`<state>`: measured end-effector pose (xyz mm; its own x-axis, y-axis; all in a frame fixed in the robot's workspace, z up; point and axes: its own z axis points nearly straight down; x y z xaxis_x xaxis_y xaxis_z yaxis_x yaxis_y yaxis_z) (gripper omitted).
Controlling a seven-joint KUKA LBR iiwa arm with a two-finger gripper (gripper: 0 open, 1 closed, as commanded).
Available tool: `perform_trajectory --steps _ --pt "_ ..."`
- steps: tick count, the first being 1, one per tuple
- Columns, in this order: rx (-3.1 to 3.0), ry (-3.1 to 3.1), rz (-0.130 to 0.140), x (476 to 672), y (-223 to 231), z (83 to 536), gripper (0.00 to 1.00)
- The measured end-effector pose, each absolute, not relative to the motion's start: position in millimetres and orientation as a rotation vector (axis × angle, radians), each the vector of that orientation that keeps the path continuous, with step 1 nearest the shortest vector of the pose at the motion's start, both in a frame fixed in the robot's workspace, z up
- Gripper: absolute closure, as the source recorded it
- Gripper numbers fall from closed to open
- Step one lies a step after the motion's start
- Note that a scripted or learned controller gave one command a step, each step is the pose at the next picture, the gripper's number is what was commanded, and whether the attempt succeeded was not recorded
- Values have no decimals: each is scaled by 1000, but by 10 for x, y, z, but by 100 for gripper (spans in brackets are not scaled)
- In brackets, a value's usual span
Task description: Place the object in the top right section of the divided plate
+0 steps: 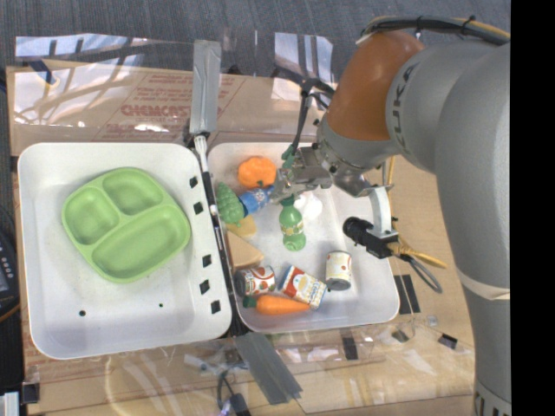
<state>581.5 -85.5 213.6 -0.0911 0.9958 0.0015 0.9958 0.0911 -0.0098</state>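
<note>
A green divided plate [127, 224] waits alone in the left bin [35, 258], its top right section bare and open from above. In the crowded right bin [381, 293], the gripper [299, 180] hangs low among an orange [257, 172], a green bottle [292, 225] and cans. Its grip cannot be made out, nor which object it is after.

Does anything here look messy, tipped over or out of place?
Mostly the right bin: its toys lie jumbled, and the green bottle, the can and the carton look tipped on their sides. The green plate in the left bin sits askew to the walls. Nothing looks spilled or broken.
</note>
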Motion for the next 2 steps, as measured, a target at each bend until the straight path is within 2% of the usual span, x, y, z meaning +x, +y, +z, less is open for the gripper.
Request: perform_trajectory --steps 1,2 --pt "-1672 -2650 7 6045 -209 1875 100" --pt "-1718 -2626 5 6514 -307 1881 100"
